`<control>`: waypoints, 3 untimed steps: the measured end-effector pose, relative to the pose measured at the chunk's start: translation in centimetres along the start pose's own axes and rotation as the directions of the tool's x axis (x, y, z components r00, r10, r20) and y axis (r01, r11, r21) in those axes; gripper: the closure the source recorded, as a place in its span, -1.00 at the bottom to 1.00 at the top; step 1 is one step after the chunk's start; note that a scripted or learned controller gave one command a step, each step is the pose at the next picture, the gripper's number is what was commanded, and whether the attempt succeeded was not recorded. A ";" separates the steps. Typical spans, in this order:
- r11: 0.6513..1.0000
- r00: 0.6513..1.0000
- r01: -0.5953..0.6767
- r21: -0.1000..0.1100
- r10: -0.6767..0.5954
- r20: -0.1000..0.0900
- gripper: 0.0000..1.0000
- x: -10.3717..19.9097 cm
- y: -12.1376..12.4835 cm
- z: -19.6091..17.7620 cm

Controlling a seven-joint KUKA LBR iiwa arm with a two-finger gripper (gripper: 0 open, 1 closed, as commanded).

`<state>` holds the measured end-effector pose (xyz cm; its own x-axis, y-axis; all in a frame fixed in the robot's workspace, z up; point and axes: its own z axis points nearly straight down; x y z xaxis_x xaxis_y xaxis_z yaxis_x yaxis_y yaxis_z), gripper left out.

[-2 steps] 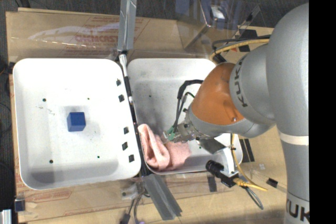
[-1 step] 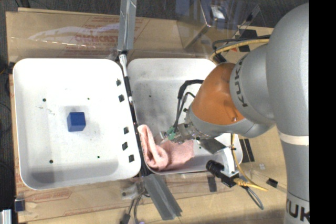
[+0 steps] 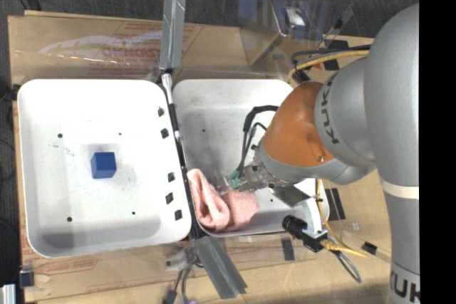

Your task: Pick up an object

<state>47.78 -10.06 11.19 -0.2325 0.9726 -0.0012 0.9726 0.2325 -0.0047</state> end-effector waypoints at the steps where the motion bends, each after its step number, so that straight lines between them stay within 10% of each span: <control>1: 1.000 1.000 0.000 0.000 0.000 0.001 -1.00 0.0 0.0 0.0; 3: 0.984 0.984 -0.177 -0.002 0.177 -0.001 -1.00 -0.3 1.5 2.0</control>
<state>49.30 -9.99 9.13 -0.0567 0.9984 -0.0010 0.9984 0.0567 -0.0020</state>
